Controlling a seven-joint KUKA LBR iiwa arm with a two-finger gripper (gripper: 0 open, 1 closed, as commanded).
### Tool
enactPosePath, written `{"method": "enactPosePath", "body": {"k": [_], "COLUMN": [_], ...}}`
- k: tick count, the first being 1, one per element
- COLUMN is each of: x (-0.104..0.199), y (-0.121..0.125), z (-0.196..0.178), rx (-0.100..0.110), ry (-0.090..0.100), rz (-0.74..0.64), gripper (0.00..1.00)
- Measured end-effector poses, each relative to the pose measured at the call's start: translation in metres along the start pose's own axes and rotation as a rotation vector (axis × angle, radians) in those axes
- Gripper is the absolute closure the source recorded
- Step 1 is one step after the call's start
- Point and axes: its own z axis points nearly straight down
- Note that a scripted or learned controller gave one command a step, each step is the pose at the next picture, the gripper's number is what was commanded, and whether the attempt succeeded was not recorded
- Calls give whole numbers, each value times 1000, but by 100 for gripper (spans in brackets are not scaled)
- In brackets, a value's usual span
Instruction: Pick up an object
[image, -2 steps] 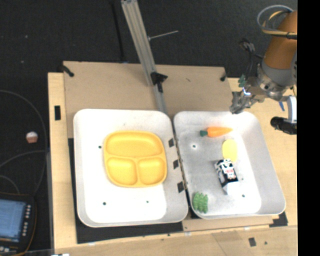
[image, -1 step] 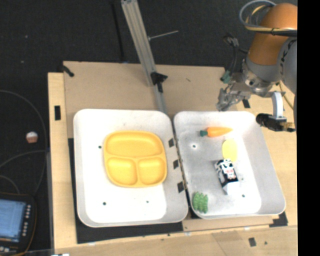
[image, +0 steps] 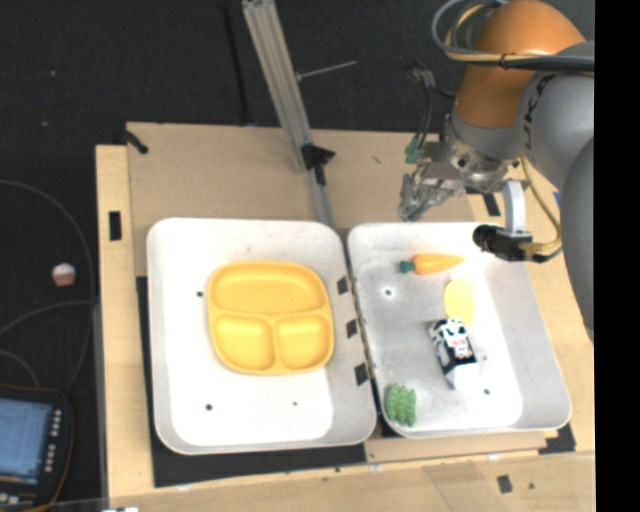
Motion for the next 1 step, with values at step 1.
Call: {"method": "enactPosePath", "body": {"k": [1], "x": [54], "y": [-9], "z": [-8], "rx": [1], "ry": [0], "rz": [0], "gripper": [100]}}
